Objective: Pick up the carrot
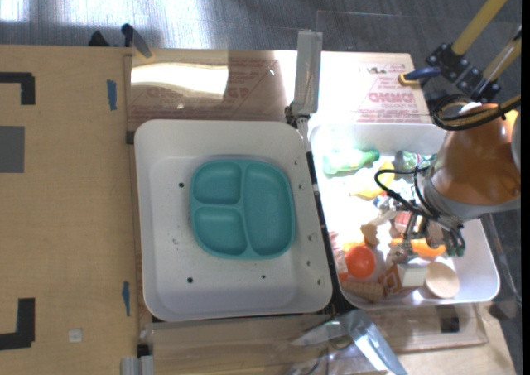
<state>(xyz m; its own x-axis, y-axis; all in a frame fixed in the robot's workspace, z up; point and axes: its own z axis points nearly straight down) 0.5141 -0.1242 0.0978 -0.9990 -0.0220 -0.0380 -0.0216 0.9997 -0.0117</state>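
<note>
Cream cup (441, 280) front, carrot (424, 250) by fingers (411, 233), red print unreadable

The left bin (157, 224) is white and holds a teal divided plate (243, 208). At three o'clock from it, the right bin (484, 270) is white too, crowded with an orange ball (360, 262), a pale green toy (348, 160), a cream cup (441, 280) and an orange carrot (425, 247). The tabletop (62, 199) is tan cardboard with black marks and blue tape. The arm's band (476, 168) is orange.
</note>
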